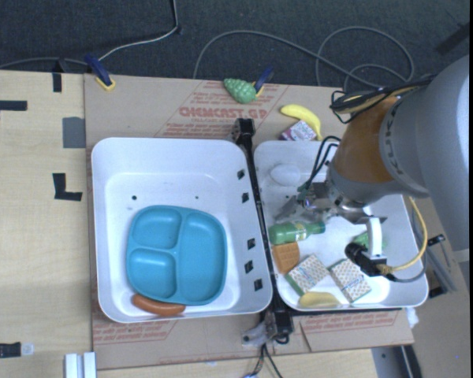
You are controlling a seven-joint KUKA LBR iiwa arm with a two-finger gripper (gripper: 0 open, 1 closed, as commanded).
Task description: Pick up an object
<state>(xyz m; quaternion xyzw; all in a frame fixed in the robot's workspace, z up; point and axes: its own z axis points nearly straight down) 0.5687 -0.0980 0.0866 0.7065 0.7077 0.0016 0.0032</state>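
Your two-finger gripper [306,203] sits low in the right-hand shallow white bin [414,290], near that bin's left wall, with the grey arm and its orange band [361,144] coming over it from the right; whether the claw is released or clenched you cannot tell, the wrist hides too much of it. Just below it lies a green plastic bottle [293,231] on its side, pointing left-right: looks like the nearest pick, judged from position alone. Nothing is visibly between the fingers, so don't log a grasp. To do this step well, come straight down centred on the bottle and close across its short width, not along it. Watch the clutter: an orange block [284,255] touches or nearly touches the bottle from below, two patterned square packets [307,274] sit further down, a pale yellow piece [318,298] by the bottom rim. The bin wall is close on the left, so keep clear of it. The left-hand white bin [110,164] holds a blue divided plastic plate [176,254] and an orange sausage-shaped toy [158,305], well apart, ignore.
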